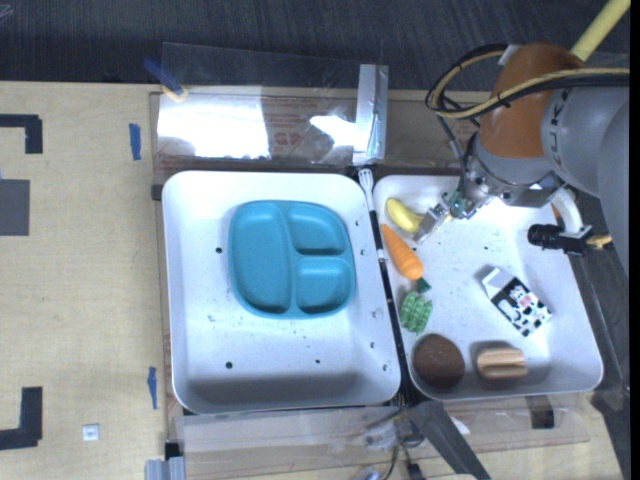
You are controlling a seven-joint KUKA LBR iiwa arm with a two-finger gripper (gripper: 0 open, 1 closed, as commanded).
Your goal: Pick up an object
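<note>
While I scan from the left, I see a blue three-compartment plastic tray (292, 257) lying flat in the left white bin (190, 298). Along the right white bin's (570, 308) left side I find a yellow toy banana (402, 214), an orange toy carrot (402, 253), a green leafy toy (416, 311) and a brown round toy (438, 359). My gripper (437, 217) hangs just right of the banana; its state I cannot tell.

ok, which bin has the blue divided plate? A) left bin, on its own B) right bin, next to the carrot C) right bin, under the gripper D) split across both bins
A. The blue divided plate lies alone in the left bin, while the carrot, the banana and the gripper are over in the right bin.
</note>
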